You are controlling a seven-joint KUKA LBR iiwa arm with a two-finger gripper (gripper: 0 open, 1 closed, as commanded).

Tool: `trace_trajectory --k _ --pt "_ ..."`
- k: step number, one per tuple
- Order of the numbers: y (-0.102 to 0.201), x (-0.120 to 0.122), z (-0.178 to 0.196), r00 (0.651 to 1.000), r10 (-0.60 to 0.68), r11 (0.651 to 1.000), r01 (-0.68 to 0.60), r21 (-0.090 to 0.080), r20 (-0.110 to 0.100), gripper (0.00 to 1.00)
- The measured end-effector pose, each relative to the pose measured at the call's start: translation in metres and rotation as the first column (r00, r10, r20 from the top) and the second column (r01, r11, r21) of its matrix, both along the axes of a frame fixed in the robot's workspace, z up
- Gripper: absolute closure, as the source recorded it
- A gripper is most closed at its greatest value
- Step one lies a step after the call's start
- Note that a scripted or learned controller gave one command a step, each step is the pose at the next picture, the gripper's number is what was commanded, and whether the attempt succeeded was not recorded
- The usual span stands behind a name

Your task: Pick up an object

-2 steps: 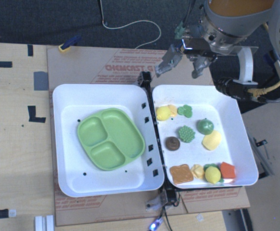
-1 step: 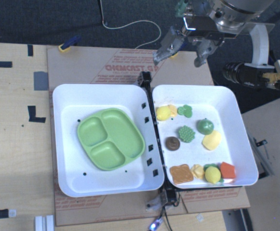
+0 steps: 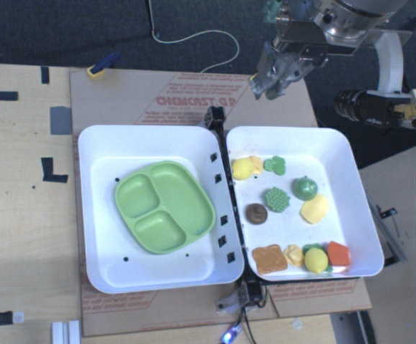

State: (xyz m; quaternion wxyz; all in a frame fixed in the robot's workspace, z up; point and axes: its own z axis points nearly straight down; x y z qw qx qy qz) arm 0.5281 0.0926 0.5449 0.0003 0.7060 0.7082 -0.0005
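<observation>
Right bin (image 3: 351, 163): toy foods loose on floor — yellow lemon (image 3: 243, 168), green pieces (image 3: 277, 199), brown disc (image 3: 255, 213), toast slice (image 3: 268, 259), red block (image 3: 338, 254). Left bin (image 3: 93, 192): green divided plate (image 3: 165, 206). Gripper (image 3: 268, 84): above cardboard beyond the right bin, holding nothing; fingers' spread cannot be told. Tabletop (image 3: 21, 192): wood.

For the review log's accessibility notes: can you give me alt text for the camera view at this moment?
The robot's hand hovers above the bench beyond the right bin, which holds small toy foods. The left bin holds a green divided plate.
</observation>
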Motion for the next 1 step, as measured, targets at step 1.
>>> trace_trajectory --k 1 --pt "0.0068 -0.0474 -0.1089 1.0 -0.002 1.0 0.002 -0.002 -0.014 1.0"
